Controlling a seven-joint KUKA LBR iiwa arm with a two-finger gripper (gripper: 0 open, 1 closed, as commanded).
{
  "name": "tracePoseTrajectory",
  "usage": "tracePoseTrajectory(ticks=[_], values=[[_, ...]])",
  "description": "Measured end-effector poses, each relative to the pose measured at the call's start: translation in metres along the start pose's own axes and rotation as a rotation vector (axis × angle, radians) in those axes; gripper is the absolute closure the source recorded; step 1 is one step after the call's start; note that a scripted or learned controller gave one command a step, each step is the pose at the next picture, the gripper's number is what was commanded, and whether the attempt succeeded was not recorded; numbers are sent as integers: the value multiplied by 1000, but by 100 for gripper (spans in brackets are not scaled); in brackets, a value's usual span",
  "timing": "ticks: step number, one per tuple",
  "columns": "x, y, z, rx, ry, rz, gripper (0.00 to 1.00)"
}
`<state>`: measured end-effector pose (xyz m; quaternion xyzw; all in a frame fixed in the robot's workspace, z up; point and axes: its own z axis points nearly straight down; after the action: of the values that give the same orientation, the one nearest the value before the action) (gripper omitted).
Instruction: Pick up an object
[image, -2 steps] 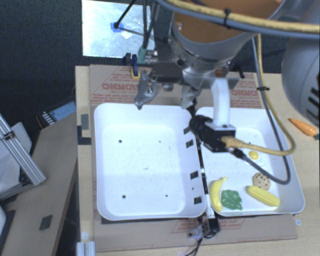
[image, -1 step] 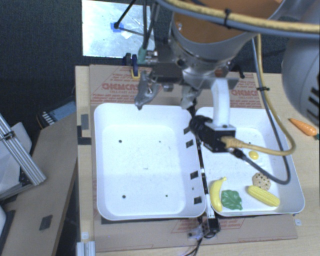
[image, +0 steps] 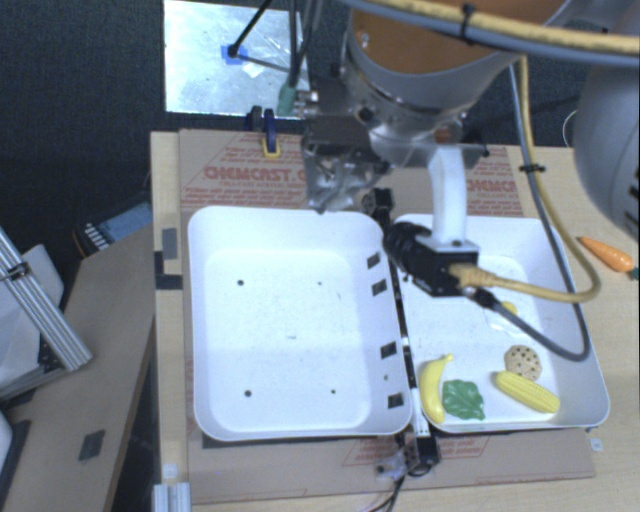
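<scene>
**Operator:** Walk me across the bench, left to right. Where do I stand on the pick?

**Spotter:** Start at the left bin (image: 285, 325). It takes up the middle-left of the frame, a white floor with a few dark specks, and you have nothing to grasp there. Your gripper (image: 340, 190) hangs at the upper middle of the frame, over that bin's far rim, just left of the divider between the two bins. I cannot tell whether it is released or clenched; the metal parts blur together, and I see no object in it.

**Operator:** So where are the objects?

**Spotter:** All in the right bin (image: 575, 335), gathered at its near edge, lower right of the frame. Going left to right: a toy banana (image: 433, 388) lying against the divider, a green leafy piece (image: 464, 400) touching it, a round cookie (image: 521, 361) a little farther back, and a yellow corn cob (image: 527, 392) just in front of the cookie.

**Operator:** Which step is this, then?

**Spotter:** I'd judge it the approach; nothing is lifted yet. Your next move calls for travelling right and toward the near edge, well away from where the gripper is now, then descending over one item. The corn cob looks the cleaner target, since the banana sits tight against the wall and the green piece.
</scene>
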<state>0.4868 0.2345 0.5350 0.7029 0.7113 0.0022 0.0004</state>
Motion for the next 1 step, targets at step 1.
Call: tracePoseTrajectory(ticks=[1], values=[[0, 0, 0, 1, 0, -2, 0]])
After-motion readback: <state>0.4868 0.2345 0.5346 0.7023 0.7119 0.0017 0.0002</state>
